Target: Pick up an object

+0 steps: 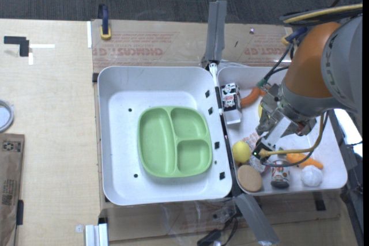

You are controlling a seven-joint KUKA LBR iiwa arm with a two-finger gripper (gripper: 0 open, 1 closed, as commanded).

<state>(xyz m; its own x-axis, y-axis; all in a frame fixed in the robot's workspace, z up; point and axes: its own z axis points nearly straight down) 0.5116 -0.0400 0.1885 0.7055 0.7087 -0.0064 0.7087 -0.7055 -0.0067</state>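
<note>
The gripper (260, 150) sits low in the right bin (331, 181), its grip impossible to tell, just right of the yellow ball (241, 151). Near that ball lie a brown disc (249, 179), a can (280, 174) and a white ball (312, 176); little room remains

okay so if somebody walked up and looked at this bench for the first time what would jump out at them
Probably the pale green divided plate, lying alone in the left white bin. Next, the grey arm with its orange band, reaching from the right over the right bin, its gripper low above a jumble of small things there, among them a yellow lemon and a small can.
</note>
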